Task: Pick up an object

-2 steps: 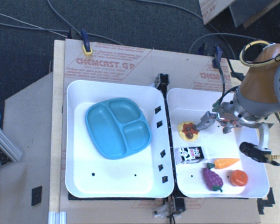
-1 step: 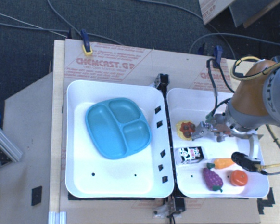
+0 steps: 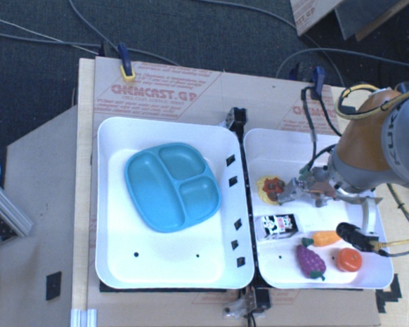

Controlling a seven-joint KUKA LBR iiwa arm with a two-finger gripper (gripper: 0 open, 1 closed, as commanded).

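From my seat the light is even and bright, falling from overhead. Both white bins (image 3: pixel 161 265) run close to blown out, with soft glare across their floors. Shadows are short and faint, pooling under the blue plate (image 3: pixel 173 186) toward six o'clock. The dark floor (image 3: pixel 35 75) at nine o'clock stays dim. Focus is slightly soft overall, with fine detail smeared.

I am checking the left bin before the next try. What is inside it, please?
Inside the left bin lies a blue divided plate with three compartments, all bare. What the plate covers beneath itself cannot be seen.
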